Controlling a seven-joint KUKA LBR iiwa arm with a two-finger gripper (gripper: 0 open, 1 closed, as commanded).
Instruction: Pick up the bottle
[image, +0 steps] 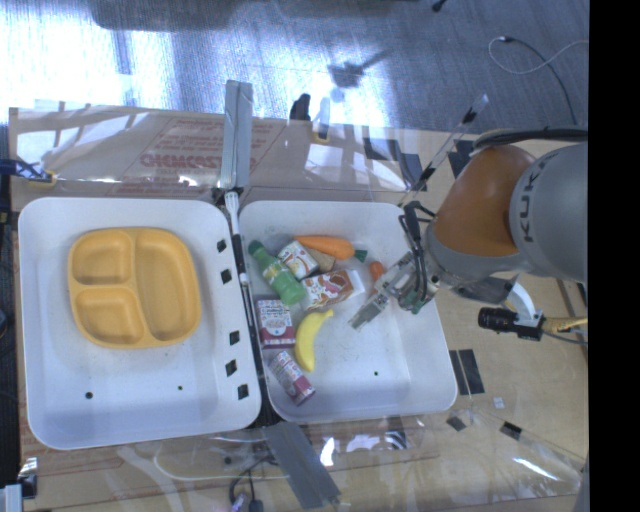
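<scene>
I read the right-hand bin (425, 385) as the working area: the green bottle (276, 274) lies on its side near that bin's left wall, its cap toward the far-left corner, touching a small carton (298, 259) and just beside a snack packet (327, 288). A carrot (327, 245) lies toward the far edge, a banana (310, 338) and a red packet (275, 322) sit nearer the middle, and a small can (291, 377) rests toward the near-left corner. My gripper (366, 312) hangs over the bin's right half, fingers slightly parted and holding nothing. I judge this the approach step, the grasp not yet made. The next move calls for travel toward the left wall, a turn of the wrist to span the bottle's width, and a descent clear of the carton. The yellow tray (133, 287) sits in the left-hand bin (40, 400).
</scene>
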